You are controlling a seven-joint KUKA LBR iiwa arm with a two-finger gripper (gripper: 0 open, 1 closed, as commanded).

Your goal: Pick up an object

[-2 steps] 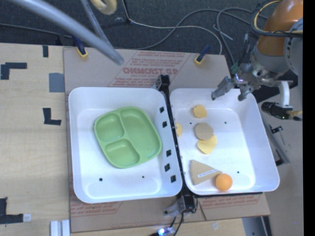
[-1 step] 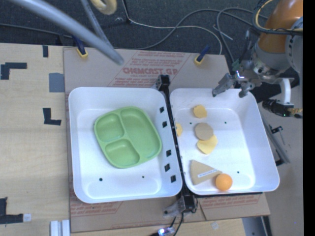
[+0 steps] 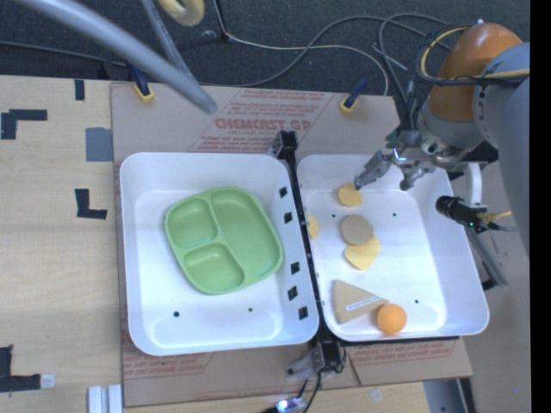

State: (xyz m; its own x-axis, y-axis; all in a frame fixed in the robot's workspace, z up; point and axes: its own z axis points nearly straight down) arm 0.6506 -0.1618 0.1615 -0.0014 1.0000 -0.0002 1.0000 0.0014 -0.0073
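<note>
Looking left to right: green tray lay in the left bin; in the right bin a yellow piece sat just down-left of the gripper, whose fingers stood apart, clamped on nothing; further pieces and an orange ball lay nearer the front

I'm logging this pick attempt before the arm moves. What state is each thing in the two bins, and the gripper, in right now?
Gripper: open, holding nothing, above the right bin's far end.
Green tray: lying flat in the left bin, compartments bare.
Small yellow piece: lying loose in the right bin, just below the fingertips.
Tan round piece: flat, touching the yellow heart.
Tan wedge: flat, beside the orange ball.
</note>
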